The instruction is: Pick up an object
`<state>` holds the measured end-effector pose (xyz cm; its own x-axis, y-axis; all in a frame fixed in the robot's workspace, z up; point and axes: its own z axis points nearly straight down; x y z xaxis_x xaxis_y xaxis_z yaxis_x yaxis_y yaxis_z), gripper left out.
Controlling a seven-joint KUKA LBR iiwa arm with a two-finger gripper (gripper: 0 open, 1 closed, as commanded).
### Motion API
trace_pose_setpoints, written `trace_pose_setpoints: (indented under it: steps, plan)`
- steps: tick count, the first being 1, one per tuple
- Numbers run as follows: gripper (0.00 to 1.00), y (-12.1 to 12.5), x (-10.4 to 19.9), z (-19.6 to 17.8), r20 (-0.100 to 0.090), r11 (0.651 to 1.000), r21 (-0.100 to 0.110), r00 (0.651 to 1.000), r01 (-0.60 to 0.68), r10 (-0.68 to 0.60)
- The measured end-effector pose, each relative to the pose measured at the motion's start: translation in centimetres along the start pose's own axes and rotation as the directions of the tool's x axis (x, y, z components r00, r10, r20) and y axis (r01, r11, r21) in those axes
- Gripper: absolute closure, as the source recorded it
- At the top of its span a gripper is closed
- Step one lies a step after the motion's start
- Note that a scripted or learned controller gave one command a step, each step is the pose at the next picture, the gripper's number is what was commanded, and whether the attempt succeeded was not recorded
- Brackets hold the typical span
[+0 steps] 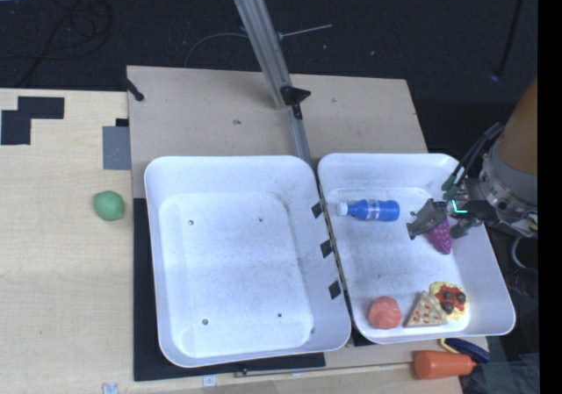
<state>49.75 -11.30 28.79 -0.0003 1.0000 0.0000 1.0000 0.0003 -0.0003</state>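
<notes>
My gripper [436, 223] reaches in from the right and hovers low over the right bin [386, 171]. A purple grape-like bunch [440, 237] sits right at its fingertips, partly covered by them. A blue bottle [371, 209] lies on its side to the left of the gripper. At the bin's front lie a red-orange ball [384, 312] and a wedge of cake with berries [438, 304]. I cannot make out whether the purple bunch is between the fingers.
The left bin [233, 256] lies beside the right one. A green ball [110, 205] rests on the bench at far left. An orange carrot-like toy [442, 363] lies outside the right bin's front edge. A metal rail [268, 46] slants up behind the bins.
</notes>
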Motion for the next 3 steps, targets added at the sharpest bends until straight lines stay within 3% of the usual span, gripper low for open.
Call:
trace_pose_setpoints:
  steps: [1,3]
  plan:
    - [0.00,0.0,0.0,0.0,0.000,1.000,0.000,1.000,0.000,0.000]
    - [0.00,0.7,0.2,11.6,-0.001,1.000,0.005,1.000,0.000,0.000]
